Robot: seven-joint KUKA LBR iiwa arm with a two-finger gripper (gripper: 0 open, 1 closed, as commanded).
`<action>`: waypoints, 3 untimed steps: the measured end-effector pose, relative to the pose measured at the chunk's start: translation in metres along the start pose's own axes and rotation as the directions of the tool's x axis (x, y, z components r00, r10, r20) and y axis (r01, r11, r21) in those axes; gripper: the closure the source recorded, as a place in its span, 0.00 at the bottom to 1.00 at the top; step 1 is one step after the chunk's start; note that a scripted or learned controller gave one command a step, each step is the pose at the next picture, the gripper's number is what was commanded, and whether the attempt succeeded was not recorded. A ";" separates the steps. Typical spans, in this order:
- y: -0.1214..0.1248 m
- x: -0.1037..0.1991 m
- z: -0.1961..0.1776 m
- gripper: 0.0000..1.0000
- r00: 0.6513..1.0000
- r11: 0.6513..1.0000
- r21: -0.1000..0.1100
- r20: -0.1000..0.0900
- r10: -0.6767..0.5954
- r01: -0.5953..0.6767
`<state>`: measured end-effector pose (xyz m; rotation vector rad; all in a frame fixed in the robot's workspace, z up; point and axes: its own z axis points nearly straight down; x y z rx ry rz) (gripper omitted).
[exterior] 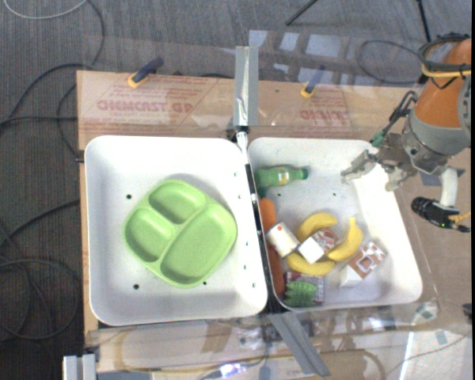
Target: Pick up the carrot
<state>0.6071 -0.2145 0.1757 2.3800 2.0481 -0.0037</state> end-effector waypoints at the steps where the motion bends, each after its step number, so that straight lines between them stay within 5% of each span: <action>1: -0.098 0.054 0.087 0.00 0.998 0.998 -0.006 -0.004 0.069 -0.069; 2: -0.037 0.107 0.042 0.00 0.998 0.998 0.001 -0.003 -0.059 0.059; 3: -0.006 0.095 0.058 0.00 0.999 0.999 0.001 -0.001 -0.047 0.047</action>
